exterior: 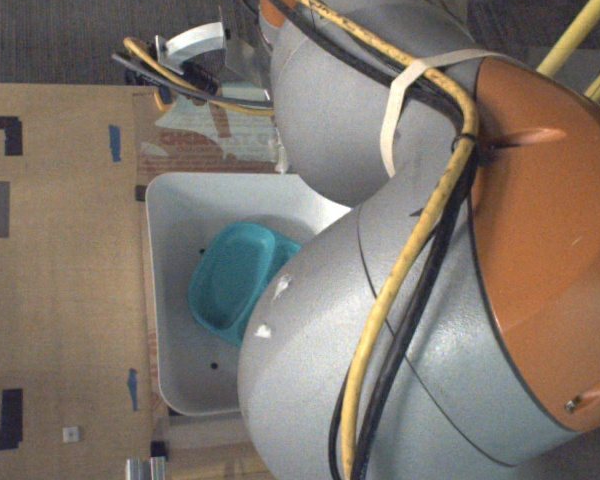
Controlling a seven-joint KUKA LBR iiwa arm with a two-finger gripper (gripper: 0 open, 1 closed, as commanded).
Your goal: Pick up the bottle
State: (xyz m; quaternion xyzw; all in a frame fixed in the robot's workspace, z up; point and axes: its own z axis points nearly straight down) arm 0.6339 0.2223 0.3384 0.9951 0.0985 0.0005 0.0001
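Note:
The grey arm [400,298] with its orange band [540,238] takes up most of the camera view, close to the lens. Under its left edge lies a white bin [175,258] holding a teal bowl-like dish [230,278]. The arm covers the rest of the bin. I cannot make out a bottle among what is visible.
A brown cardboard-coloured surface [60,268] with black corner marks and blue tape strips lies left of the bin. Yellow and black cables [175,73] run along the top and down the arm. Printed packaging [210,133] lies just above the bin's upper rim.

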